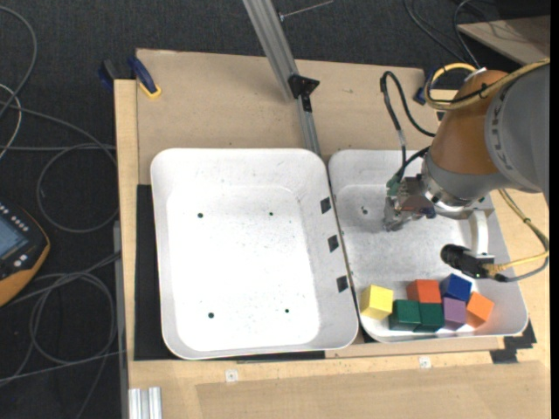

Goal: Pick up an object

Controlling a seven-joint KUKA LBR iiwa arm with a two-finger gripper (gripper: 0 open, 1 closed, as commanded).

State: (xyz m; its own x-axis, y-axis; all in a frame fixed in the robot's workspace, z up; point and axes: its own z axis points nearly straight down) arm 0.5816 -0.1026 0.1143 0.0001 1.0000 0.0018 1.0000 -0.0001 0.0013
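Your pincer point(395, 220) hangs over the bare upper floor of the right shallow white plastic bin point(367, 175); you cannot tell its state, and nothing shows in it. The small coloured cubes point(428, 304) sit well apart, bunched against that bin's near wall. They probably slid there, so you must reach nearer.

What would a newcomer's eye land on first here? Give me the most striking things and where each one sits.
First, the cluster of small coloured blocks, yellow, green, orange, blue and purple, packed into the near corner of the right shallow white bin. Next, the bulky grey arm with its orange band reaching in from the right, its two-finger gripper over that bin's bare far half, apart from the blocks.
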